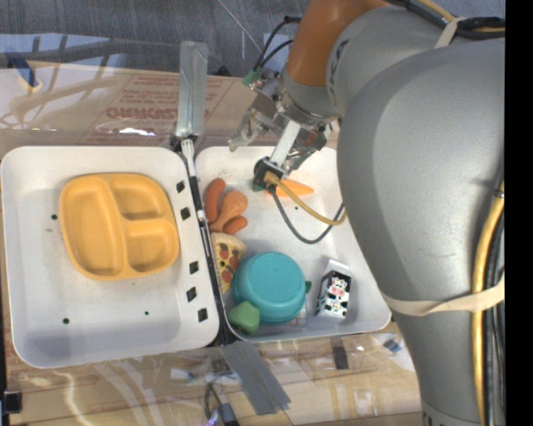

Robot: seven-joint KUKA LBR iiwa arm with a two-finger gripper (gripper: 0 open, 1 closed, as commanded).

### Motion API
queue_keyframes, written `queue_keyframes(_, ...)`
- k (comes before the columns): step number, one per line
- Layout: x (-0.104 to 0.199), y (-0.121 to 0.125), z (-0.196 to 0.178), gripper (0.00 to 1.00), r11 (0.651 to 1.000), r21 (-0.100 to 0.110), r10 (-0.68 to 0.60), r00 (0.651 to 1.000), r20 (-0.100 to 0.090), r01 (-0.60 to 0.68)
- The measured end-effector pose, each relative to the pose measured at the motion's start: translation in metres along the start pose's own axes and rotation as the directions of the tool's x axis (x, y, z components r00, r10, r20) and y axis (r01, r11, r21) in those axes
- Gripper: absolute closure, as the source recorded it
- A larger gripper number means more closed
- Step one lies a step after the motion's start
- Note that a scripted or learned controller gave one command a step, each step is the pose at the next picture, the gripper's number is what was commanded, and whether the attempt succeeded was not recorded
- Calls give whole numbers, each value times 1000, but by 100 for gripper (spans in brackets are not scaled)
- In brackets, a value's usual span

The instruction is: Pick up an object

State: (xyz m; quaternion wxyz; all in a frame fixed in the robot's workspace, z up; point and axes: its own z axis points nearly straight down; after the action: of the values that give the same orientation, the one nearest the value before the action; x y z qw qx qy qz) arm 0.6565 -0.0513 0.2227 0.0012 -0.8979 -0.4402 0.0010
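- Gripper (pixel 251 133) hovers over upper edge of right bin (pixel 265 238); open or closed: can't tell.
- Suggest centring over carrot (pixel 295 187), descending straight, clear of wall.

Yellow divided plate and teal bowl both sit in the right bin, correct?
Not correct. The camera view shows the yellow divided plate in the left bin. The teal bowl does sit in the right bin.

I'm seeing a yellow divided plate (pixel 120 224) lying flat in the left bin (pixel 27 327). In the right bin (pixel 320 242), an orange carrot (pixel 295 187) is lying toward the far side, brown sausages (pixel 224 204) are beside it, and a teal bowl (pixel 269 287) is sitting near the front.
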Motion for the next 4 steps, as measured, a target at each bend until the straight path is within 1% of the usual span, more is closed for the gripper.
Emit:
queue_keyframes(1, -47, 19, 123, 0, 999, 14, -52, 999, 10, 52)
queue_keyframes(2, -42, 21, 106, 100, 998, 6, -62, 998, 2, 62)
queue_keyframes(3, 1, 0, 30, 100, 865, 0, 502, 865, -2, -502)
queue_keyframes(4, -36, -11, -24, 100, 761, -2, 649, 761, -2, -649)
